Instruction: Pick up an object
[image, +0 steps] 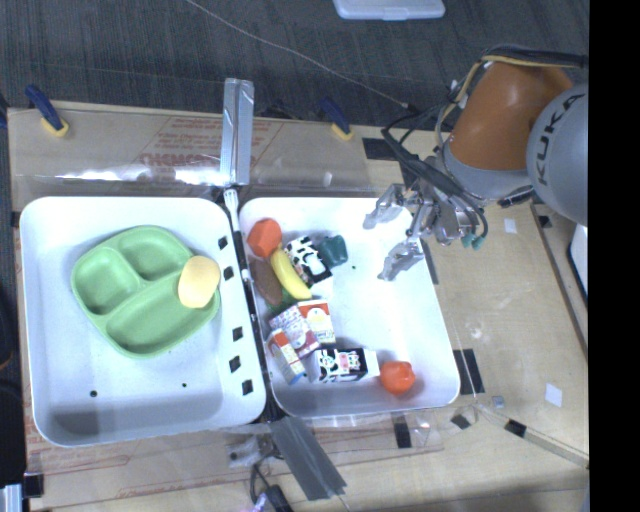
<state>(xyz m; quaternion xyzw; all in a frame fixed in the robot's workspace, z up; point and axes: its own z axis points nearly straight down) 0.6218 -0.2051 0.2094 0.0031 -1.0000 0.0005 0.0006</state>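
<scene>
Nearest the camera, at the front of the right white bin (440, 340), sits a small round orange-red plastic fruit (397, 376), beside a black-and-white cow-print carton (340, 364) and a red-and-white printed box (305, 327). Further back lie a yellow plastic banana (290, 274), an orange ball (264, 237) and a teal block (333, 248). Over the bin's far right corner hangs the claw (397, 240), its metal fingers (384, 211) spread apart, gripping nothing. On the desk's left side, the left white bin (40, 300) holds a green divided plate (140, 290) carrying a yellow egg-shaped piece (198, 281).

Glossy white plastic bins (420, 330), matt green plastic plate (130, 290), metal pincer (392, 240)
</scene>
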